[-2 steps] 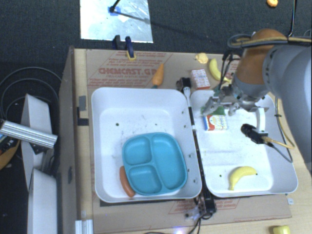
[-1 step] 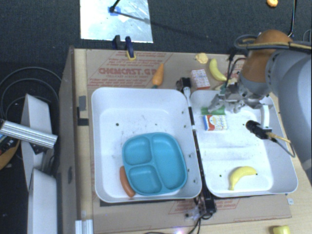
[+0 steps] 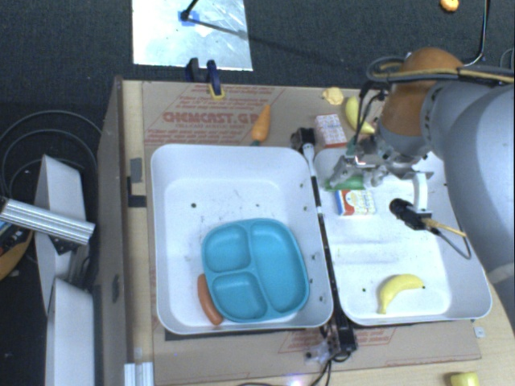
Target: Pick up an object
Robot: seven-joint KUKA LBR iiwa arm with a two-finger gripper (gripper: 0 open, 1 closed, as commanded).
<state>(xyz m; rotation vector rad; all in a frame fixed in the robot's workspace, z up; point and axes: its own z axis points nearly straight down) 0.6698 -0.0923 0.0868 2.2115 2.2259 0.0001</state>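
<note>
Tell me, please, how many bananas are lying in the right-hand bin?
1. The banana lies near the front edge of the right-hand bin. The arm covers the bin's far end, so another could be hidden there.

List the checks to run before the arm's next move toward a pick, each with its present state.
1. The gripper is over the right bin: ok.
2. A target lies close: the small carton sits right beside it: ok.
3. The gripper holds nothing yet: cannot tell.
4. The banana is out of the way, apart near the front wall: ok.
5. The blue plate and sausage are in the left bin, away from the gripper: ok.
</note>
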